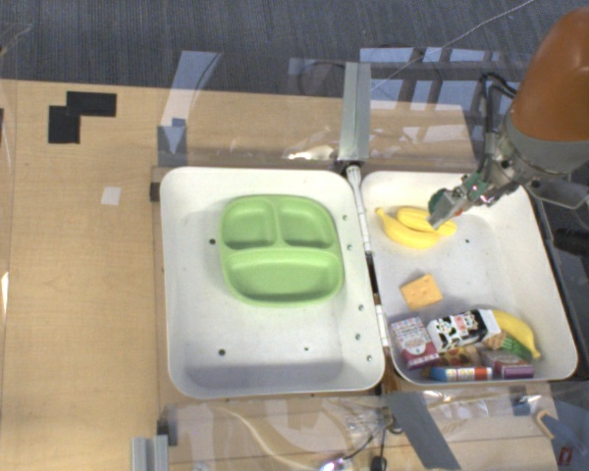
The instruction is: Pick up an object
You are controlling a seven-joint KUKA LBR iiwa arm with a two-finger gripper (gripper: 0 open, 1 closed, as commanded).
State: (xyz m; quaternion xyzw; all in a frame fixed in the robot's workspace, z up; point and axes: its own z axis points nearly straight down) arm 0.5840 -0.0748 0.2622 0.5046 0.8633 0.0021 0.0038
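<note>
- On the left of the frame I see bare wooden surface [69,263], with nothing I need for this pick.
- Left of centre sits the left bin [191,361], and in it a green divided plate [280,248] lying flat, well apart from my arm.
- Right of centre is the right bin [560,351], where the work is. A banana [408,229] lies in its upper left part, near the dividing wall.
- Below the banana there is a small yellow block [421,290], and along the bottom edge a heap of small items: a carton [463,329], a second, smaller banana [520,333], and some pens or markers I can't sort out.
- My hand [446,207] is down at the right end of the banana, touching it or just above it; I judge this to be the closing-in step of the grasp, with the lift not yet made.
- From this slant I cannot tell whether the hand is spread or pressed together, nor whether the banana sits between its tips.
- Next I'd want a firm close across the banana's width, then a straight lift clear of the bin wall; the curved skin could slip out sideways.
- At the far right, the arm's orange band [569,67] fills the upper corner.
</note>
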